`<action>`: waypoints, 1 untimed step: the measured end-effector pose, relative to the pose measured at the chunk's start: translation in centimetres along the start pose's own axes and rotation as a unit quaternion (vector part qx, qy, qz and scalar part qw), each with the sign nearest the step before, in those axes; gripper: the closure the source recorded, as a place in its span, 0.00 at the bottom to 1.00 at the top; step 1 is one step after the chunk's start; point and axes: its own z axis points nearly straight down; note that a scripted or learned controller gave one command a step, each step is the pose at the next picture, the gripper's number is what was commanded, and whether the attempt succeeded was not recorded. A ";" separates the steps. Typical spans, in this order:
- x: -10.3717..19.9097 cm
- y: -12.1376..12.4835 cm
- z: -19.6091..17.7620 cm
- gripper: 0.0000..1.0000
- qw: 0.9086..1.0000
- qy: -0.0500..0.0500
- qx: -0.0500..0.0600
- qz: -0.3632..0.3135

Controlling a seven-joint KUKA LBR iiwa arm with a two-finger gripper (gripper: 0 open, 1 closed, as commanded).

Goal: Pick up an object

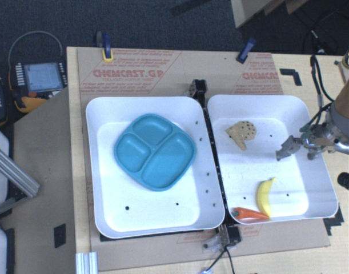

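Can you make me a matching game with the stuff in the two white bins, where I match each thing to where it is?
Things:
1. blue plate
2. banana
3. tan cookie-like piece
4. orange carrot

Places:
A. right bin, far half
B. left bin, middle
C. right bin, near edge, touching the banana's near end
D. right bin, near half, standing lengthwise

Pairs: 1-B, 2-D, 3-A, 4-C

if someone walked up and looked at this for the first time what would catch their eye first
Most likely the big blue divided plate, which lies alone in the middle of the left bin. Next the colours low in the right bin: a yellow banana with an orange carrot beside it at the near wall, and a tan spotted piece farther back. The gripper reaches in over that bin's right side.
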 end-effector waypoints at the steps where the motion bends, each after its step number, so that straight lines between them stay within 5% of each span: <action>1: 0.1 0.3 -0.8 0.00 1.000 -0.002 -0.007 -0.002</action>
